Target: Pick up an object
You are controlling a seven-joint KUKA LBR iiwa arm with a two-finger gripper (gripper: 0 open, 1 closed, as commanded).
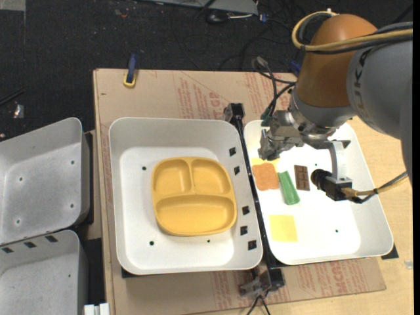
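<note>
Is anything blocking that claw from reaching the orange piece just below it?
Nothing visible does. The claw hangs just above the orange piece in the right bin, with bare bin floor between them. The green block lies beside the piece, not over it.

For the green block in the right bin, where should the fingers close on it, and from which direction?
Grip the green block across its narrow width at mid-length, coming straight down from above. It lies flat and elongated on the right bin floor. The orange piece and brown piece lie close on either side, so room is probably tight.
</note>
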